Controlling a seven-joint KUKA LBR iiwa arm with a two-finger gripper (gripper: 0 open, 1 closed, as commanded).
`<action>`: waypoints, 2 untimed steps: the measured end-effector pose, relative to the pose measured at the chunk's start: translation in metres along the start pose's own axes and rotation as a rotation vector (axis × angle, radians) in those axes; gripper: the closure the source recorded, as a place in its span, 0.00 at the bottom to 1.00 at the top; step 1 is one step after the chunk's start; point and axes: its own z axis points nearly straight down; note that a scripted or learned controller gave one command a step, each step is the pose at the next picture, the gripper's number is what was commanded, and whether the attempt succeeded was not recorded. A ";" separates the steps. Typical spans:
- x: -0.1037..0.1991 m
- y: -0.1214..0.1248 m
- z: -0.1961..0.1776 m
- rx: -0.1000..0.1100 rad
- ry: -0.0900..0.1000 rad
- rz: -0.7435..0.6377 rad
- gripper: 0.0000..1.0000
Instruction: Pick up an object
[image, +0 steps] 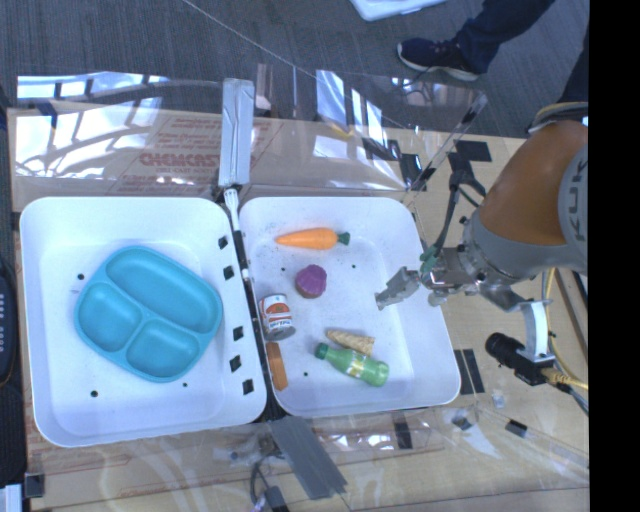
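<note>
1. Grey metal, the tool (392, 292) sits right of centre in the frame, over the right-hand part of the right bin (425, 345). Its tip is a small blurred shape, so I cannot tell how it is set, and nothing shows as held in it or touching it.
2. The arm (525, 215) enters from the right edge, its orange band large and partly cut off by that edge.
3. Two white bins lie side by side on the worktop (130, 150). The left bin (50, 400) holds one blue divided plate (148, 312) with three compartments.
4. The right bin holds six things: one orange carrot (310, 238) near its upper middle; one purple round piece (311, 281) just below it; one small can (277, 317) with a red label at the bin's left wall; one slim orange stick (277, 366) below the can, along the same wall; one pale cone-like piece (350, 341) at lower centre; one green bottle (354, 365) touching the cone from below.
5. All six lie to the left of the tool and apart from it; the cone and the purple piece are nearest.
6. The can's label is too small to read, and the cone's nature is hard to make out.
</note>
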 end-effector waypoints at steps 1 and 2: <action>0.012 0.044 0.140 0.001 0.001 0.293 0.00; 0.037 -0.004 0.144 -0.003 0.001 0.112 0.00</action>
